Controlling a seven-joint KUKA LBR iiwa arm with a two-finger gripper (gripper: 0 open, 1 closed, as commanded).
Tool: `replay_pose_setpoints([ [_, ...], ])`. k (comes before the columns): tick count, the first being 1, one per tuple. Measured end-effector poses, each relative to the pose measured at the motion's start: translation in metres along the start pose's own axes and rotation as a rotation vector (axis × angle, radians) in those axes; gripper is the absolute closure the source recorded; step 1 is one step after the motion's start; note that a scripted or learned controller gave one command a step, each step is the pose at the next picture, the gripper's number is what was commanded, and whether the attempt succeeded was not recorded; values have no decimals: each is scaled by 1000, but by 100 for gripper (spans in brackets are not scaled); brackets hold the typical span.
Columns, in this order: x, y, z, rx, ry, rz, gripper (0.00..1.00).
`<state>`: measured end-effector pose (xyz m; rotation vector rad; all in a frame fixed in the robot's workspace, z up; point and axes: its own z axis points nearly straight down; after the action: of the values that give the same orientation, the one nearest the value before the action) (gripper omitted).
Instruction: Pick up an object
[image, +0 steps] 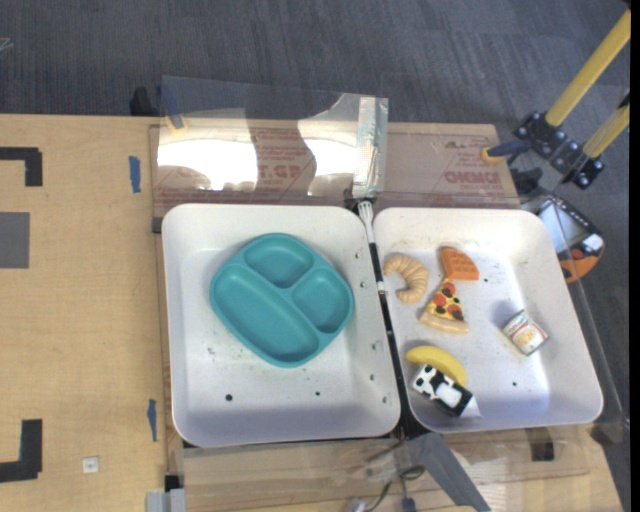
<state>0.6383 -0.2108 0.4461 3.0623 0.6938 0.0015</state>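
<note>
The right bin (578, 372) holds several small toys. A tan croissant (408, 277) lies near its left wall, with an orange wedge (459, 263) just to the right of it. Below them lies a pizza slice (445, 307). Toward the right side a small white can (524, 332) lies tilted. Near the front edge a yellow banana (437, 360) touches a black-and-white block (443, 391). In the left bin (185, 330) a teal divided plate (281, 298) lies flat.
A clear plastic sheet (270, 145) stands behind the bins over a cardboard panel (440, 165). Yellow poles with black clamps (560, 150) cross the upper right. A dark and orange piece (578, 255) sits just outside the right bin's far right rim.
</note>
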Motion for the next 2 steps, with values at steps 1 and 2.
replay_pose_setpoints([
  [1, -50, -9, 10, 3, -1, -388, 100],
  [2, -67, -120, 10, 3, 1, -599, 100],
])
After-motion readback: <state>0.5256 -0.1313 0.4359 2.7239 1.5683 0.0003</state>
